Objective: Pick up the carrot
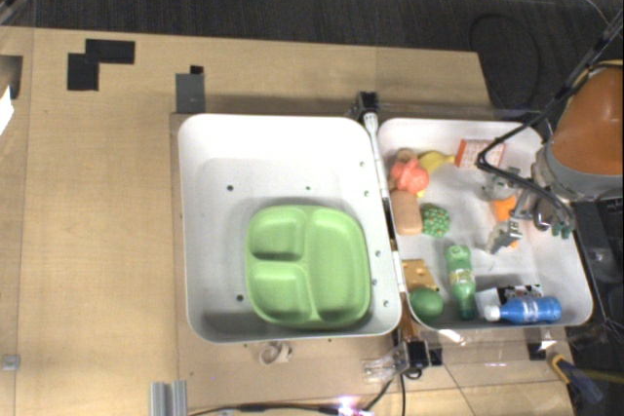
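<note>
The carrot [502, 207] is a small orange piece lying on the floor of the right bin [565, 283], toward its right side. My gripper [505, 237] hangs low over the bin just below and beside the carrot, reaching in from the right under the arm's orange band [593, 127]. The view is too small to tell whether the gripper touches the carrot. Part of the carrot is covered by the gripper body and cables.
The right bin also holds a pink-red fruit [409, 174], a banana [435, 159], a beige roll [406, 211], broccoli [436, 220], a green bottle [460, 280], a blue bottle [526, 310] and a lime [426, 304]. A green divided plate [307, 260] lies in the left bin [210, 200].
</note>
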Robot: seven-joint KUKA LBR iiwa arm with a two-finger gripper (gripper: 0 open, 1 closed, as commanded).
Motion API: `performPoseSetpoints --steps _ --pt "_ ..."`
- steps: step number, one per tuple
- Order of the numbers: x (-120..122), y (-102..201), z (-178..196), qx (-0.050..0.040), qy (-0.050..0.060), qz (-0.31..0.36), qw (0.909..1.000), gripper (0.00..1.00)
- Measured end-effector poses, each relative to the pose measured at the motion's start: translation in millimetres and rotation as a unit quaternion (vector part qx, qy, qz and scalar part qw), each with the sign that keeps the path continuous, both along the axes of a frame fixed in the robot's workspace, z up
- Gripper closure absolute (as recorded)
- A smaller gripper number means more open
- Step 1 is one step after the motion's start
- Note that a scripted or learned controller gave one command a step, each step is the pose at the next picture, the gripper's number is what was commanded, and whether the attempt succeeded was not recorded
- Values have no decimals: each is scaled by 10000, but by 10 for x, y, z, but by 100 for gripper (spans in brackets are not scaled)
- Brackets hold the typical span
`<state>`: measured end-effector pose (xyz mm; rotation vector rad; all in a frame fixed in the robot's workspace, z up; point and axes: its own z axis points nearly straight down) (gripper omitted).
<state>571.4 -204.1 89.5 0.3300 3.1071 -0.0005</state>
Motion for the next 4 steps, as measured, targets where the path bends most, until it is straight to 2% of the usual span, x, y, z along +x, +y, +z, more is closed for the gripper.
performPoseSetpoints --steps 1,3,4 --pt "633 -6 2 21 55 -1091 9940 0" --pt "-24 -7 -1 6 5 -485 9988 0" --pt "454 -1 -13 21 13 -1442 9895 0"
